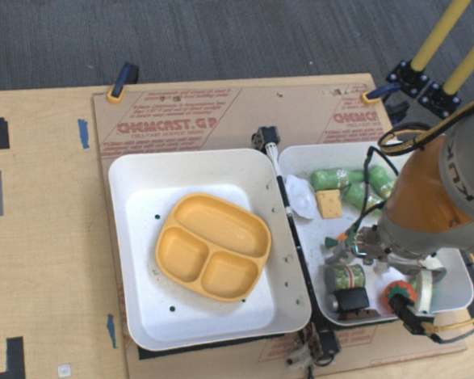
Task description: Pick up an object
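Right bin (464,290), near end: gripper (351,286) is low over a small green-labelled can (346,277); how far its fingers are parted cannot be told, nor any grasp. A red-and-green item (400,292) lies just beside. Farther back: yellow block (329,203), green pieces (333,178). Left bin (135,232) holds a yellow divided tray (213,247).
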